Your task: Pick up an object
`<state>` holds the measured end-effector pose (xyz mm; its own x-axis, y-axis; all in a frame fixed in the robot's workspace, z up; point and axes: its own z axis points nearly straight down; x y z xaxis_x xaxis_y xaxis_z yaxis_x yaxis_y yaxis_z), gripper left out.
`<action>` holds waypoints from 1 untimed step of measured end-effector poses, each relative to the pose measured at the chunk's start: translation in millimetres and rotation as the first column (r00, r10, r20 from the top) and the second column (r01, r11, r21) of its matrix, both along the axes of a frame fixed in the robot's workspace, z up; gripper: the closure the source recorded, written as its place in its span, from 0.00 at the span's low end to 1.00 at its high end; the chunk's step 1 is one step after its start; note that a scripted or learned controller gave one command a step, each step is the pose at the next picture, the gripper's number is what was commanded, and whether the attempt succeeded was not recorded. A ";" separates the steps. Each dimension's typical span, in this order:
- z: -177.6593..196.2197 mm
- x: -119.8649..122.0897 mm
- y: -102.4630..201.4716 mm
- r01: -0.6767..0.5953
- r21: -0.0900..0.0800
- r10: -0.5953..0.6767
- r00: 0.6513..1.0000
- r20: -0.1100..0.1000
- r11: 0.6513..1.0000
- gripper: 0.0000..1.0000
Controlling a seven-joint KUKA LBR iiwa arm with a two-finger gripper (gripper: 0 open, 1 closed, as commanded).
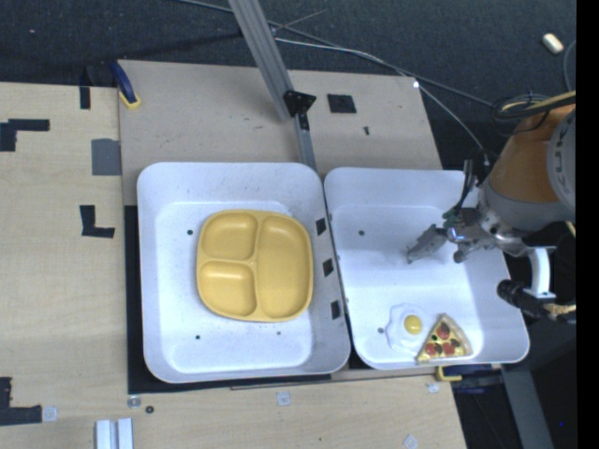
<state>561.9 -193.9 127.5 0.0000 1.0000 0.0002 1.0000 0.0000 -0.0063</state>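
Gripper (432, 244) hovering in right bin (374, 195), fingers spreading, pinching nothing. Fried egg (408, 326) and pizza slice (444, 339) lying toward 6 o'clock. Both probably light, flat, stiff; likely gripping across edges.

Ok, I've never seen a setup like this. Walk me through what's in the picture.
One fixed camera looks down at a slant on a wooden bench bearing two shallow white bins. The grey robot arm with an orange band reaches in from the right; its two-finger gripper hangs over the right bin, with nothing visible between its fingers. That bin holds a toy fried egg and a toy pizza slice near its front edge. The left bin holds a yellow three-compartment plastic plate.
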 end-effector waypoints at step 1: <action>-42.7 0.8 -0.2 -0.001 -0.003 0.001 1.000 0.007 1.000 0.00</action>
